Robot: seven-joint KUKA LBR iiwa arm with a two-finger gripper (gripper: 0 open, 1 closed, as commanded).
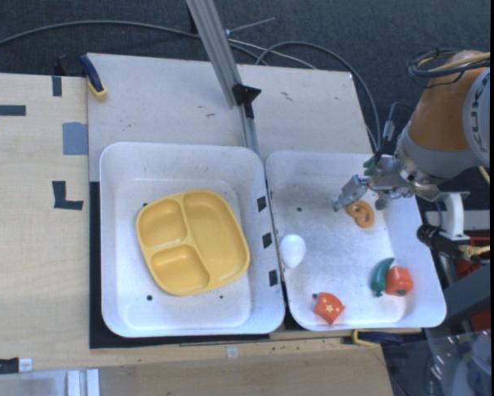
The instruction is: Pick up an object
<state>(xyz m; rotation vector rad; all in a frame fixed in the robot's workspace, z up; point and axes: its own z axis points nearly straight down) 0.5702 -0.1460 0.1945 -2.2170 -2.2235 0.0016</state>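
While the grey arm point(457, 114) with its orange band reaches in from the right and is cut off by the frame edge, its gripper point(364, 195) hangs low over the upper part of the right bin point(312, 172). The metal fingers are small and blurred against the wrist hardware, so how far apart they stand cannot be told, nor whether anything sits between them. Just beside the gripper, at its lower edge, lies a small brown pretzel-shaped toy point(361, 214) on the bin floor; whether the fingers touch it is unclear. Lower in the same bin sit a white egg point(292, 250) against the left wall, an orange-red block with pale marks point(329, 307) near the front rim, and a red pepper with a green stalk point(392, 279) toward the right corner, its exact form hard to read. The left bin point(119, 246) holds a yellow divided tray point(193, 242) with three compartments, tilted slightly. A silver aluminium post point(218, 40) slants in from the top, its upper end cut off, and it hides part of the seam between the bins.
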